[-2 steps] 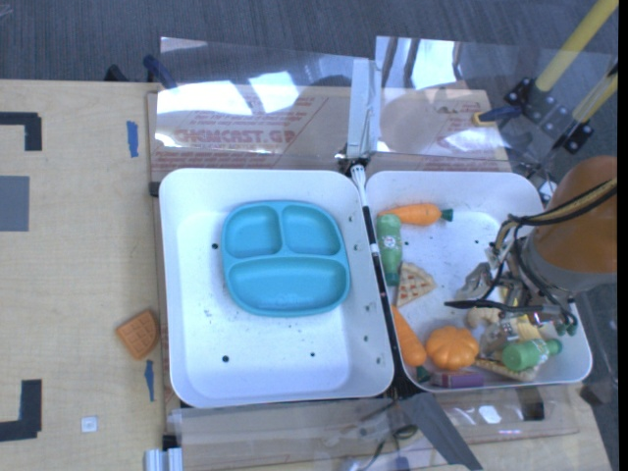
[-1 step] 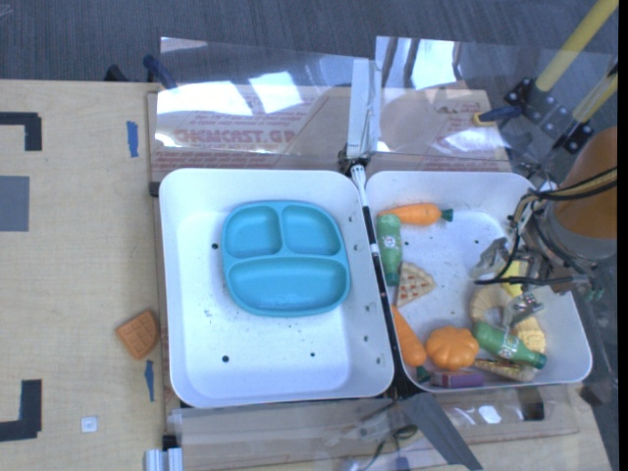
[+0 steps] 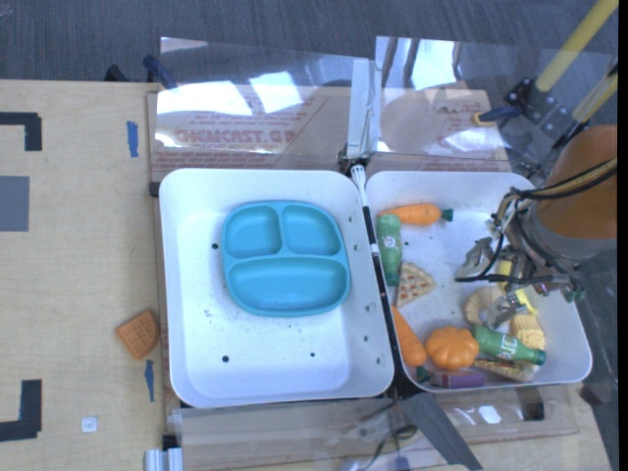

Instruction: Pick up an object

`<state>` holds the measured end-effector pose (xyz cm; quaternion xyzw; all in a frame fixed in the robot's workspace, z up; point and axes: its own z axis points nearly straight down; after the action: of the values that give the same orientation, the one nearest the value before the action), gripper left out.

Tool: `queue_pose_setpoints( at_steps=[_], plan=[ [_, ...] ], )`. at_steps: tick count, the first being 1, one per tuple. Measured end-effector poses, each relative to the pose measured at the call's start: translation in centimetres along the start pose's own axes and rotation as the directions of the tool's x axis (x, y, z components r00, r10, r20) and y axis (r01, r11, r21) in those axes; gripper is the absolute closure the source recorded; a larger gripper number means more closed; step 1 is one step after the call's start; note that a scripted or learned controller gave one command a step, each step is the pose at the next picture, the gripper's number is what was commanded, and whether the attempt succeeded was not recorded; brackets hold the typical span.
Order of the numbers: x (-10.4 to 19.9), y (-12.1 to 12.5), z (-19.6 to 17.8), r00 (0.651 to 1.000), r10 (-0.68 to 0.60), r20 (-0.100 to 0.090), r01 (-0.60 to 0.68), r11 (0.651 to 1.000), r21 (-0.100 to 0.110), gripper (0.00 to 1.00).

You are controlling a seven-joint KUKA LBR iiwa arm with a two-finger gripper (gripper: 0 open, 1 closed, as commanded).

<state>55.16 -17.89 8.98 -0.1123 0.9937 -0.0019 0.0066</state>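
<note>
— Tan and round, that cookie-like piece (image 3: 480,307) looks the likeliest pick: it lies in the right bin (image 3: 579,353), toward the bin's right side, with a yellow corn piece (image 3: 529,333) touching it on the right.

— Which way from the gripper (image 3: 498,275)?

— Just below and a shade left in the camera view, nearly under the fingertips. It has no real long axis, so wrist angle should matter little. The green bottle (image 3: 505,344) beside it is another story: it lies on its side, long axis running left to right with a slight downward tilt, just right of the orange pumpkin (image 3: 450,346).

— Are the jaws open?

— Cannot tell. The metal parts and cables at the wrist blur together over the clutter, and nothing is plainly seen held.

— And the rest?

— A carrot (image 3: 413,214), a second green bottle (image 3: 391,244) and a waffle wedge (image 3: 412,285) sit further left, well apart from the gripper. The left bin (image 3: 186,351) holds a blue divided plate (image 3: 286,258).
</note>
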Motion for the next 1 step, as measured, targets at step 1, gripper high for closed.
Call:
queue_pose_setpoints(
  at_steps=[1],
  plan=[
    [-0.49,-0.02,-1.38,1.0,-0.002,0.015,0.002,1.0,0.006,1.0]
  ],
)
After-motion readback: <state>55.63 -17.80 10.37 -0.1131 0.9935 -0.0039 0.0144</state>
